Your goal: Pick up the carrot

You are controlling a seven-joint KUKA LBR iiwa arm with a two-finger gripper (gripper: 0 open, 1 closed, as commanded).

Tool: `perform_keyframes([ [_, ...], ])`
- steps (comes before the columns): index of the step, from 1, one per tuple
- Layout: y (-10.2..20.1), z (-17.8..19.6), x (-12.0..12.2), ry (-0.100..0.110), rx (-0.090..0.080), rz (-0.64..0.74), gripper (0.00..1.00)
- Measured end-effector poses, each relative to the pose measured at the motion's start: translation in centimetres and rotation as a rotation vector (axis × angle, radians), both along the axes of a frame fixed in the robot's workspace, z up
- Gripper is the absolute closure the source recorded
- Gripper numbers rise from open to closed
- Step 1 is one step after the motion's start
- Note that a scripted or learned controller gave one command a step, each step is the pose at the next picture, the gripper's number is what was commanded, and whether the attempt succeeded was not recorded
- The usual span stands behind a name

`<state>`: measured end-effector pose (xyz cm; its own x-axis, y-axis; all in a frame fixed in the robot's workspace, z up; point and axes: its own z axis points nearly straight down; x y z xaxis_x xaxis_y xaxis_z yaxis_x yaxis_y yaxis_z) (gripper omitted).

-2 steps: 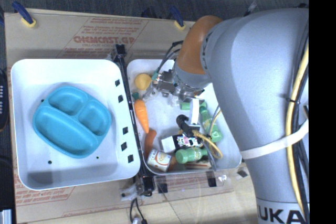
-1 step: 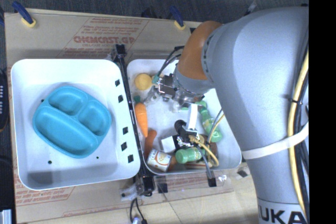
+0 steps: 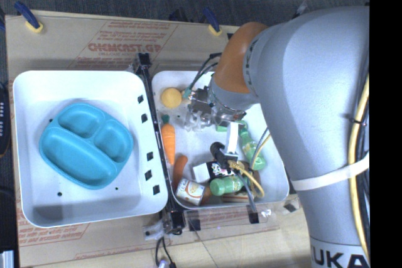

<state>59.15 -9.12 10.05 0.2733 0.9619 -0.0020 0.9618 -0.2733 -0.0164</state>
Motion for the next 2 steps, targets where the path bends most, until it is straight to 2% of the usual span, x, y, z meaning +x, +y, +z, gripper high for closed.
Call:
perform_keyframes([
  [1, 4.4, 9.2, -6.3, -0.008, -0.004, -0.261, 1.0],
  [2, 10.9, 9.0, -11.7, -0.002, -0.004, -0.181, 1.0],
])
